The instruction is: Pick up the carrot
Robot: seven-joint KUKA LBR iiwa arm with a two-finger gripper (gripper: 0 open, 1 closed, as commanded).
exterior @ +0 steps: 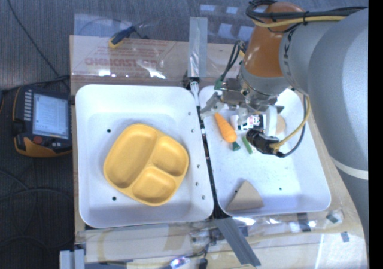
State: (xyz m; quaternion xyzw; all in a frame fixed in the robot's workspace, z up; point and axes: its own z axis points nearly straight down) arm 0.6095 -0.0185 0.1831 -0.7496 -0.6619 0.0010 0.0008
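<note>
A: Where is the carrot (225,128) right now?

B: It lies in the right bin (311,193), near the rim shared with the left bin (90,160), lying at a slant with its green top towards the bin's middle. The gripper (242,108) hangs just above and beside its upper end.

A: Are the fingers on it?

B: I cannot tell whether they are apart or together; the wrist and cables hide them. Nothing shows the carrot held, so I judge it is lying loose on the bin floor.

A: How would it handle?

B: It looks like a small toy carrot, so probably light, stiff and smooth-skinned, apt to roll or skid if nudged off-centre. I would take it across the thick orange middle, fingers square to its long axis, not at the thin tip or the green stub.

A: Anything nearby to mind?

B: A tan wedge (244,196) lies well apart at the near edge, and the yellow divided plate (147,163) sits in the other bin.
</note>
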